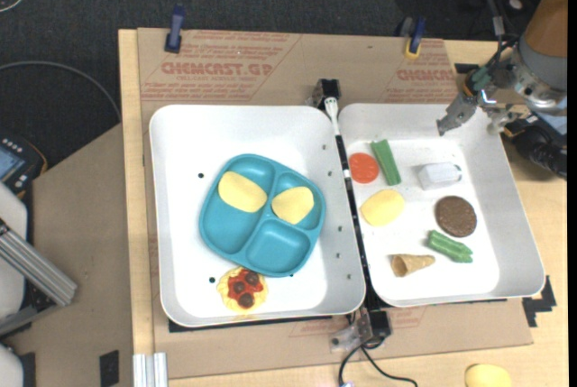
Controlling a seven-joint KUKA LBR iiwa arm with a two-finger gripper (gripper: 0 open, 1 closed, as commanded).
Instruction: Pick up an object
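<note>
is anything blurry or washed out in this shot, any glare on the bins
Camera view: the gripper and wrist at the upper right look soft, slightly smeared; the toy food in the right bin and the blue plate are sharp. The white bins are bright but not blown out, with faint shadows under the items.

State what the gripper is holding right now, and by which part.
Nothing is held. The gripper hangs above the top right corner of the right bin, with no object between its fingers; the nearest item, the white block, lies apart below it.
</note>
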